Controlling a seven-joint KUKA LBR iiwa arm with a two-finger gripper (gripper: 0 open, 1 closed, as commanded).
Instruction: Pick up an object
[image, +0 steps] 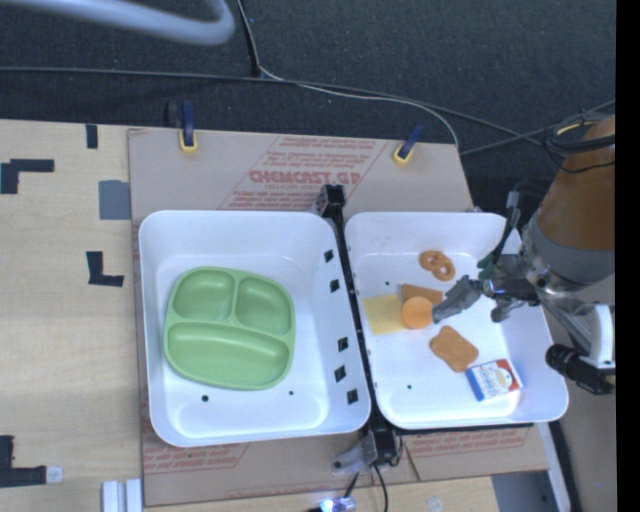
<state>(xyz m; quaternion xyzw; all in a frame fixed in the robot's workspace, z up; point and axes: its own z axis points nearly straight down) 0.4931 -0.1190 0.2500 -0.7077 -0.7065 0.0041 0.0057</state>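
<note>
Orange ball (417, 313) sits in the right bin (400, 400), touching a yellow slab (381, 314) on its left and a brown block (421, 294) just behind. My end effector (455, 300) hangs low just right of that ball, its dark fingers (448, 304) slightly spread with nothing between them. I see a pretzel (436, 264) farther back, a tan toast piece (454, 348) nearer, a small carton (494, 380) at the near right corner. Over in the left bin (160, 400) lies a green divided plate (229, 328).

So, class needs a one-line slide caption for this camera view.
Robot gripper hovers over small food items in the right bin; a green plate sits in the left bin.
</note>
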